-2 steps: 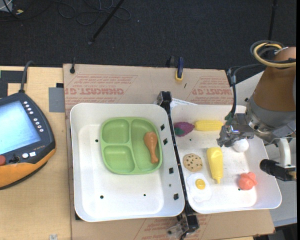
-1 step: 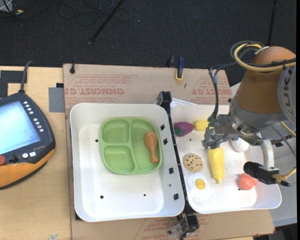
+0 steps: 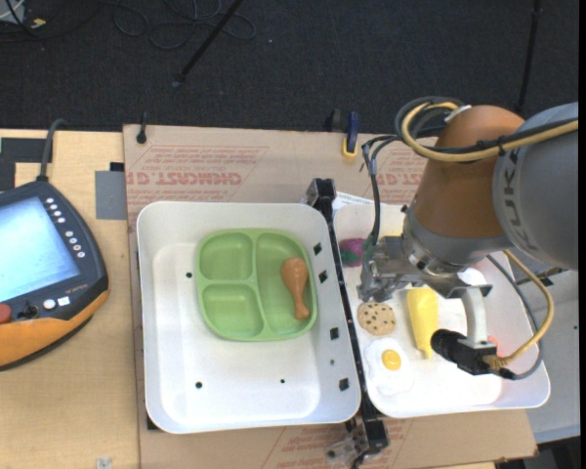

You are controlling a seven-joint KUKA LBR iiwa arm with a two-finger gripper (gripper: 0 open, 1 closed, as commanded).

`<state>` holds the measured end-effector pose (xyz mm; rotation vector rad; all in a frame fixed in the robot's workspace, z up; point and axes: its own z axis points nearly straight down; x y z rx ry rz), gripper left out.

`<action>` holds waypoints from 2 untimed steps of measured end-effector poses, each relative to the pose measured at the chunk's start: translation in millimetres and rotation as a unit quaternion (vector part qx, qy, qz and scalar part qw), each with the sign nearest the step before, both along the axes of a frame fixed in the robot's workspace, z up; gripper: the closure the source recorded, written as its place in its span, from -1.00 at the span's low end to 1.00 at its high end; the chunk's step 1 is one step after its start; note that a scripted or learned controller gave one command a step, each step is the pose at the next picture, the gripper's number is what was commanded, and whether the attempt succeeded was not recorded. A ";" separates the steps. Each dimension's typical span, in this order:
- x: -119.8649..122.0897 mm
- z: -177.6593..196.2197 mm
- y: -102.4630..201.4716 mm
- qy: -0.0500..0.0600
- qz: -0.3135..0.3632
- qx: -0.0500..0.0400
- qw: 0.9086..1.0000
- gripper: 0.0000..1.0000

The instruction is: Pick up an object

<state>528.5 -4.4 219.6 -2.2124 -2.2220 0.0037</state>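
Nearest edge: bare brown cardboard sheet (image 3: pixel 303 447) under both bins, red print on it too small to read here.

Right bin (image 3: pixel 527 394), shallow white plastic, glossy. Along its near side lies a toy fried egg (image 3: pixel 391 362), white with a round yellow yolk. Just beyond it a round tan cookie (image 3: pixel 376 318) with dark chips, and beside that a smooth yellow piece, banana-like (image 3: pixel 422 320). A purple and green lump (image 3: pixel 352 252) sits at the far left corner, shape unclear.

Gripper (image 3: pixel 383 279) hangs low over this bin, just above the cookie; grey metal, cluttered with cable. Cannot tell whether the fingers are apart or together; nothing seen between them. Arm (image 3: pixel 469 189) above it: grey casing, broad orange band, yellow hose looped round.

Left bin (image 3: pixel 176 399), same white plastic, rounded corners. Inside, a lime green divided plate (image 3: pixel 232 306), three compartments, matte. A brown plastic drumstick (image 3: pixel 297 283) lies lengthwise in the right compartment.

Far left, off the bins: control pendant (image 3: pixel 29 272), orange and grey shell, pale lit screen.

Far strip of cardboard carries red lettering, upside down, partly legible as "CHEMCRAFT".
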 end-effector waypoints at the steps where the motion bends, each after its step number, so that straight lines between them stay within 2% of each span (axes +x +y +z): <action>1: 2.8 1.7 10.3 -0.001 -0.002 -0.001 1.000 1.00; 2: 4.9 -2.0 16.9 0.000 -0.002 -0.001 1.000 1.00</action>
